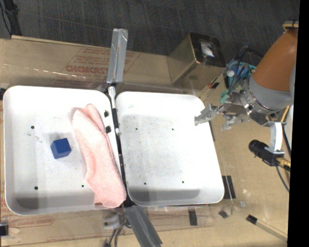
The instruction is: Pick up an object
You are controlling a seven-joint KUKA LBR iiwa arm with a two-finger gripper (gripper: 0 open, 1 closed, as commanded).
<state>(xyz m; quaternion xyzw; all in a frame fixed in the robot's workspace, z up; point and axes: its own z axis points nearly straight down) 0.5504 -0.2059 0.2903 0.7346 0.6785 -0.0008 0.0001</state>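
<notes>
Toward the left side of the left-hand shallow white bin [21, 100] sits a small blue cube [61, 147], resting flat on the bin floor with bare white floor on every side of it. Just to its right lies a pale pink folded cloth [97, 153], a long soft strip running from the upper middle of that bin down to its lower right corner, where its end bunches up against the wall next to the divide between the bins; the cube and the cloth are near each other but not touching. Beside it, the right-hand shallow white bin [166, 147] shows a floor speckled with fine dark marks and a few small dark dots. Both bins rest on a brown cardboard sheet [54, 58] with red print, and a grey metal post [117, 54] stands at the top of the gap between them. Over the upper right corner of the right bin hangs the two-finger gripper [212, 118] on the grey arm with its orange band [277, 54], well apart from the cube and the cloth; its fingers are spread apart with nothing between them. Behind the gripper, a tan cardboard box [196, 58] stands on the bench
</notes>
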